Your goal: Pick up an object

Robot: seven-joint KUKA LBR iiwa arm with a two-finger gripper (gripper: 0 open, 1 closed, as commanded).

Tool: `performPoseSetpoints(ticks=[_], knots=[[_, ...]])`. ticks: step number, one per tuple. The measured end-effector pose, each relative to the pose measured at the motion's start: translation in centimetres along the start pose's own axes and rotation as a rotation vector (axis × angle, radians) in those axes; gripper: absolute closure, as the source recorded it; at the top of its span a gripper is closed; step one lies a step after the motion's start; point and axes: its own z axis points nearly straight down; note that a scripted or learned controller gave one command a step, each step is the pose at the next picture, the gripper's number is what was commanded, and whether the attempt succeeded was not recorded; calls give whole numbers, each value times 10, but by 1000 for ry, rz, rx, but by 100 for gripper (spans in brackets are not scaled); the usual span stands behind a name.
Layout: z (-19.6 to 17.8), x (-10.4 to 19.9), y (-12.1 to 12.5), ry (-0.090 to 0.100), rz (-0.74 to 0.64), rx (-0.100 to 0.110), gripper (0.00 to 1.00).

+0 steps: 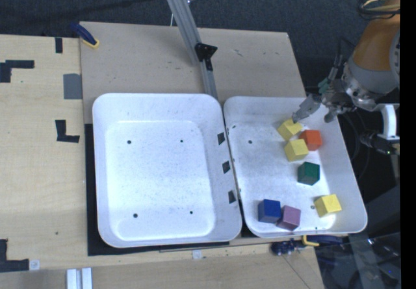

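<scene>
Arm's two-finger gripper [316, 107] is hovering at the far right edge of the right-hand shallow white bin [260, 171], fingers spread, gripping nothing.

Seven small cubes are sitting in that bin: three yellow ones, a yellow cube [290, 129] just below the gripper, a second yellow cube [296, 149] beside it, a third yellow cube [328, 204] near the front right corner; one orange cube [312, 139]; one dark green cube [309, 173]; one blue cube [269, 210] touching one purple cube [290, 217] at the front rim. The bin's left half is lying open. The left-hand white bin [162, 171] is offering wide room on the pale wooden counter [39, 151].
</scene>
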Motion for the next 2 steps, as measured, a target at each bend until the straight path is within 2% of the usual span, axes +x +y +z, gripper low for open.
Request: performPoseSetpoints(ticks=[1,2], knots=[[0,0,0,-1,0,1,0],[45,6,2,0,0,4,0]])
